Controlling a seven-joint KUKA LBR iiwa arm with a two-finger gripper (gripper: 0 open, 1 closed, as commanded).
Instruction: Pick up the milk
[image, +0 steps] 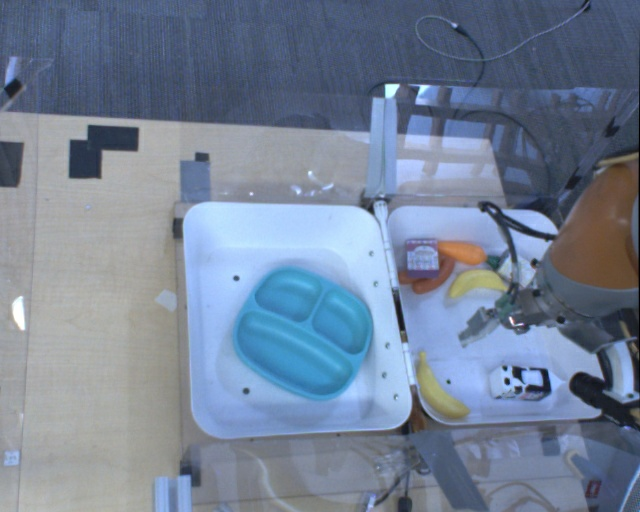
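The milk (521, 382) is a small white carton with black cow patches, lying on its side near the front right of the right bin (560, 228). My gripper (482, 324) hangs over the middle of that bin, up and to the left of the milk and apart from it. The orange-banded wrist rises behind the gripper at the right edge of the view. Nothing shows in the gripper.
In the right bin lie a banana (476, 284), an orange carrot (461, 252), a small purple box (421, 257) and a second banana (440, 389) at the front left. The left bin (215, 380) holds a blue divided plate (303, 332).
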